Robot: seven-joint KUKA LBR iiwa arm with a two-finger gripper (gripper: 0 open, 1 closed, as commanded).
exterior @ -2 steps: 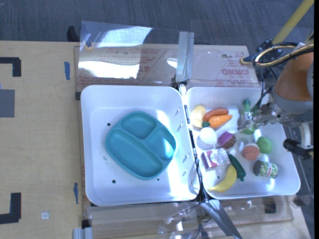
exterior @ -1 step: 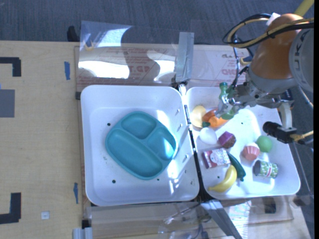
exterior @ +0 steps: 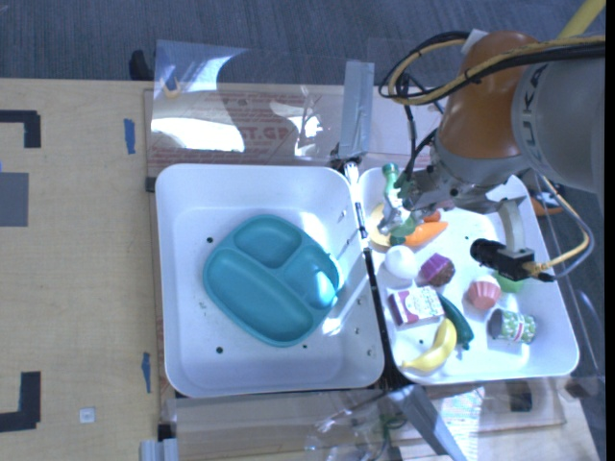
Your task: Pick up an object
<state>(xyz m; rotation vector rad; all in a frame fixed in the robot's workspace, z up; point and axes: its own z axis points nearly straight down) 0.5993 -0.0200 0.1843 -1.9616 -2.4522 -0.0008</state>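
My gripper is down in the far left corner of the right bin, close to the wall between the two bins. An orange carrot lies just to its right, touching or nearly touching it. A white egg sits right below it. Something green and yellow shows at the gripper's far side; I cannot tell what it is or whether it is held. The grey arm with its orange band hides the bin's far right part.
The right bin also holds a purple item, a pink cupcake, a small carton, a banana, a dark green vegetable and a small can. A teal divided plate lies in the left bin.
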